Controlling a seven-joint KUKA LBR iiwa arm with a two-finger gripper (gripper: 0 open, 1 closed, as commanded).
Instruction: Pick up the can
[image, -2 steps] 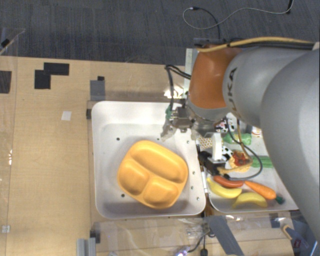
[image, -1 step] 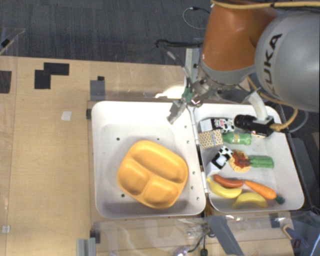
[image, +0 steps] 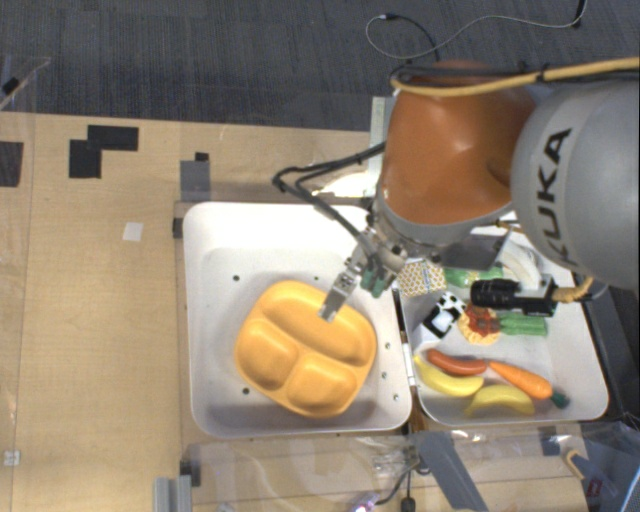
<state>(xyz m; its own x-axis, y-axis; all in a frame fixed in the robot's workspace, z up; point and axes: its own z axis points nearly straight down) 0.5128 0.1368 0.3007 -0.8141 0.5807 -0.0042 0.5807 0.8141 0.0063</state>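
I see the gripper (image: 338, 295) low in the left bin (image: 215, 250), its tip touching the far right edge of the big yellow pepper (image: 303, 347). Whether it grips anything, I cannot tell. I cannot pick out the can among the right bin's (image: 590, 400) clutter.
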